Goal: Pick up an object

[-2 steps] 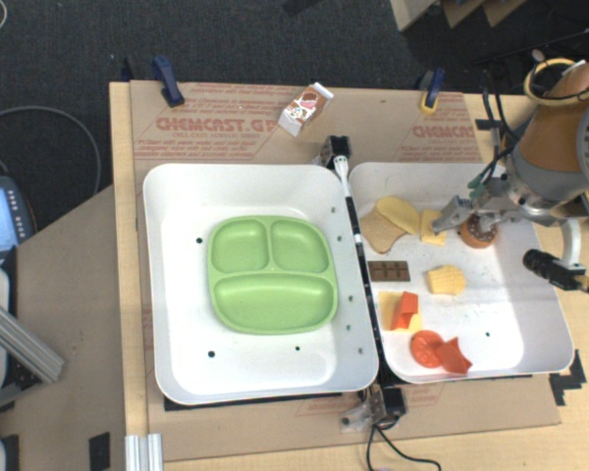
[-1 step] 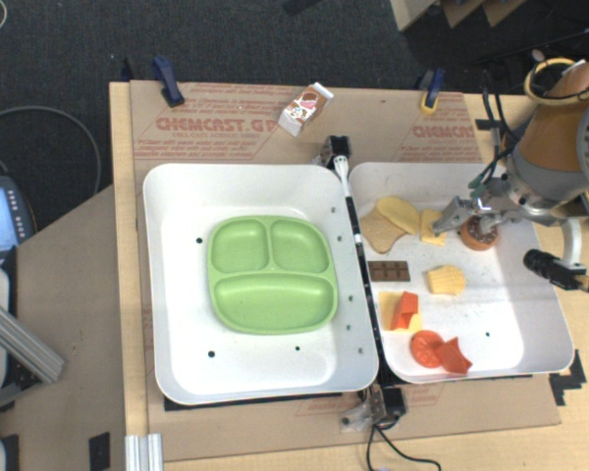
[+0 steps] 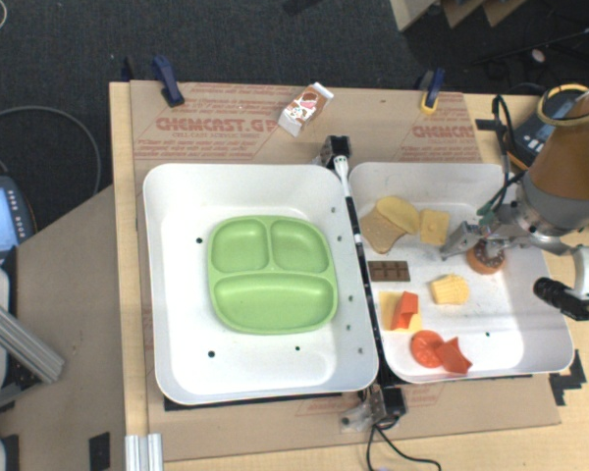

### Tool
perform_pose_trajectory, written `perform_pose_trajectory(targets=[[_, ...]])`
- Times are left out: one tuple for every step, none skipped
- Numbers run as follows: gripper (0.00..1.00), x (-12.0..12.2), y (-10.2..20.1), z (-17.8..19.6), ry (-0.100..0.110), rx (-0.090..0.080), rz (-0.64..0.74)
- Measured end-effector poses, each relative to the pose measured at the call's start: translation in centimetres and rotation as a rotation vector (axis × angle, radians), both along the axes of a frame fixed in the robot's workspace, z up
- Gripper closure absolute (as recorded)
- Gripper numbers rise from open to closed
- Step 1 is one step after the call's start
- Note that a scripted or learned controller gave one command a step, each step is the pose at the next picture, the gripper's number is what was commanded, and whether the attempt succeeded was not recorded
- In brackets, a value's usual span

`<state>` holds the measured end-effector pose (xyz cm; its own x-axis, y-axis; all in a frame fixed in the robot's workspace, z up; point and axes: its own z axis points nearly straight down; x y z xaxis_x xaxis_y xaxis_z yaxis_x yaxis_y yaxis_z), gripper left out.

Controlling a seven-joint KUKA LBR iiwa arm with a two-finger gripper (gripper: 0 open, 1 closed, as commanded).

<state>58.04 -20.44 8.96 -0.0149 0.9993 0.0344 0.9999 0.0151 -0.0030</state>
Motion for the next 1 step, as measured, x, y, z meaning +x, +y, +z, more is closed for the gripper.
perform_pose_trajectory(targets=[[1.00, -0.06, -0.81, 1.13, -0.015, -0.025, -0.002]])
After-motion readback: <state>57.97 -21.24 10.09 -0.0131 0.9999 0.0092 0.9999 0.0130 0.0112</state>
